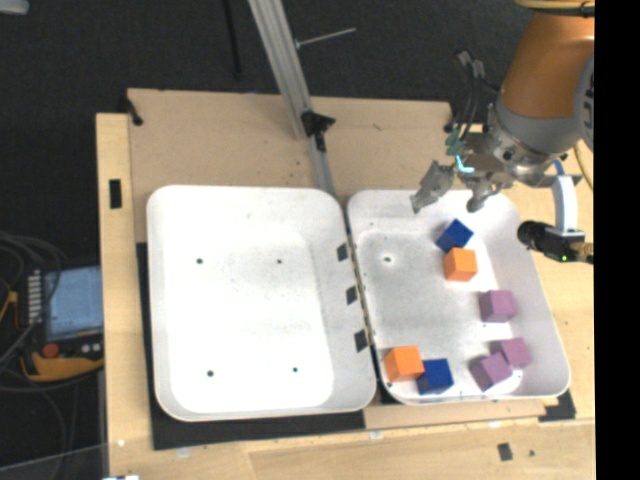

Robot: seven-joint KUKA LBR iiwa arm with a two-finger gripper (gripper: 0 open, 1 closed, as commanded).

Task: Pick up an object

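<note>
The right bin (400, 298) holds several small blocks. A blue block (454, 235) lies near its far side, with an orange block (460, 264) just in front of it. Purple blocks lie along the right side (497, 305) and in the near right corner (513, 351) (490, 370). An orange block (404, 362) and a blue block (435, 376) sit at the near edge. My gripper (452, 194) hangs over the bin's far edge, just above and behind the far blue block. Its fingers (430, 186) are spread open with nothing between them.
The left bin (250, 298) lies beside the right one on the bench. A slanted metal pole (290, 78) rises behind the bins' shared edge. A blue device and cables (65, 313) sit off the bench to the left.
</note>
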